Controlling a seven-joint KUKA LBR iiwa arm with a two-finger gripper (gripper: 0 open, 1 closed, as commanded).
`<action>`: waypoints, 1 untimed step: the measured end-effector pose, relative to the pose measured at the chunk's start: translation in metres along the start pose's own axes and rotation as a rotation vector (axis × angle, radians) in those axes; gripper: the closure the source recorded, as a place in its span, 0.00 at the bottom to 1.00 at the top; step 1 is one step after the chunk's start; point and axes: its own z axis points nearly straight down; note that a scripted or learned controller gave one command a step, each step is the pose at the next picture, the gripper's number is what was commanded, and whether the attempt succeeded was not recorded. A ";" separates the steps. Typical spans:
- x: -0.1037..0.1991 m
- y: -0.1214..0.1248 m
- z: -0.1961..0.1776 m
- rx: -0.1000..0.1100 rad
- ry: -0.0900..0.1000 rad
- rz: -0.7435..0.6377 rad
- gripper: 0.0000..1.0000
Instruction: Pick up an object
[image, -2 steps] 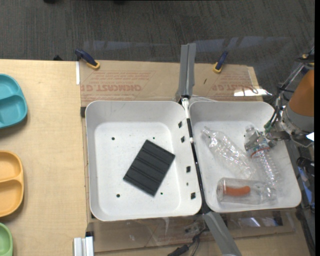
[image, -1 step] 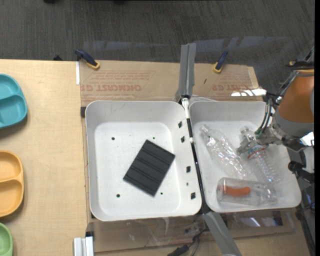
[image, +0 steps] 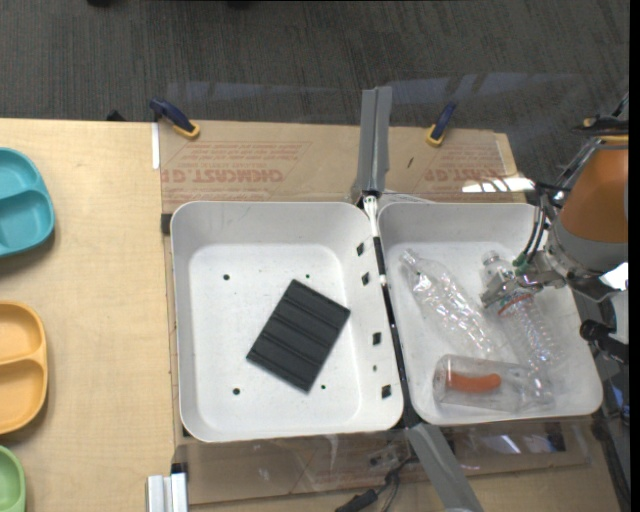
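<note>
A flat black ribbed pad (image: 298, 334) lies tilted in the left bin (image: 190, 300). In the right bin (image: 420, 405) lie two clear plastic bottles: one (image: 445, 298) slants from the upper left, the other (image: 525, 325) runs along the right side. A clear cup or jar holding something orange-red (image: 478, 382) rests on its side near the front wall. My gripper (image: 508, 288) reaches in from the right, low over the top end of the right-hand bottle. The orange-banded arm (image: 598, 205) stands above it at the frame's right edge.
A grey divider post (image: 374, 140) rises between the bins at the back. Cardboard (image: 250, 165) with two clamps (image: 176, 118) lies behind them. Teal (image: 22, 215), orange (image: 18, 365) and green trays sit on the wooden table at far left.
</note>
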 end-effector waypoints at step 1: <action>0.052 0.076 -0.085 -0.013 -0.007 0.069 1.00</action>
